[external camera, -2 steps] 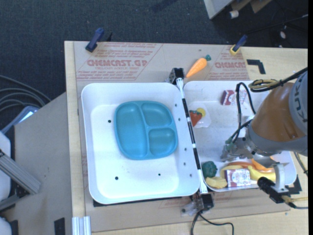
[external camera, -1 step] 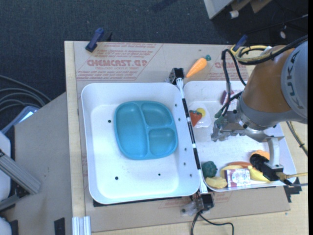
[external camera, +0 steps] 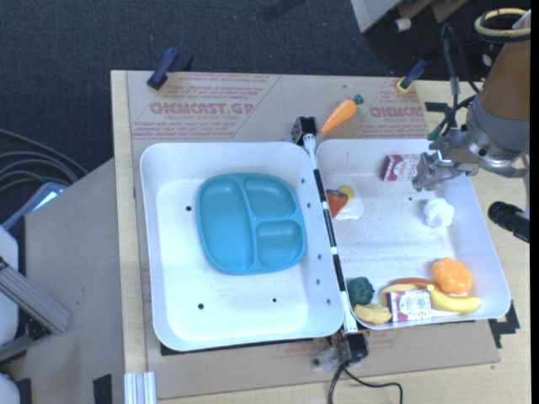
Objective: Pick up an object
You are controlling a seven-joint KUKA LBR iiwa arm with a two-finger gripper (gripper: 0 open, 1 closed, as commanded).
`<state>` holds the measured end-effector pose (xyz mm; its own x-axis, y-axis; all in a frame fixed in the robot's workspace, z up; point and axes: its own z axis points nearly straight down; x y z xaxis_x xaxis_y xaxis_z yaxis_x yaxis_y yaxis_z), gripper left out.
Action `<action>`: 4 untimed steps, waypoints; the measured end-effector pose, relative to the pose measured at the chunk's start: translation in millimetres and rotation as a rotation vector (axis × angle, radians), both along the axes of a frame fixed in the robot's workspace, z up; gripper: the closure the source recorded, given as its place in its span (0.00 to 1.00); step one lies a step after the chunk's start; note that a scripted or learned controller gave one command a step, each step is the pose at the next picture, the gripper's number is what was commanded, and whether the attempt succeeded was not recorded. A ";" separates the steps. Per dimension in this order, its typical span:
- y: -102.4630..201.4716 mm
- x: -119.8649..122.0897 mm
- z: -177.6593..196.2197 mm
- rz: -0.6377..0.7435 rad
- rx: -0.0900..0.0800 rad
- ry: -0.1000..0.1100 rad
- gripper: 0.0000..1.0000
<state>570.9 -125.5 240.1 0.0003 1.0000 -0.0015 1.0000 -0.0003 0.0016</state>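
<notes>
Grey metal, the gripper (external camera: 428, 173) is hanging over the right bin (external camera: 370, 162), beside a red-and-white carton (external camera: 393, 167). Its jaw state is impossible to tell (too blurred). A white lump (external camera: 438, 213) is lying just below.

the metal claw (external camera: 428, 172) is hanging over the right shallow white bin (external camera: 493, 251), beside a small red-and-white carton (external camera: 392, 167); a sectioned blue plastic tray (external camera: 250, 222) is lying in the left white bin (external camera: 160, 251).

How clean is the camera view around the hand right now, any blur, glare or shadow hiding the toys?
Camera view: lighting is even and soft, with faint shadows only. The hand and wrist look slightly smeared, so its fingers are hard to read. The white lump nearly blends into the right bin. The blue tray is sharp with mild sheen.
</notes>
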 end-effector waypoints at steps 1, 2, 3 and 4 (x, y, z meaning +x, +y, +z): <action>9.6 -2.6 -105.5 0.001 0.002 0.003 1.00; 9.6 -1.8 -94.9 0.001 0.001 0.001 1.00; 20.7 -92.2 -101.4 -0.001 0.002 0.003 1.00; 90.5 -50.5 -55.5 0.001 0.002 0.002 1.00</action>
<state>520.3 -35.0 184.6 -0.0011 1.0000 0.0007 1.0000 0.0011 -0.0003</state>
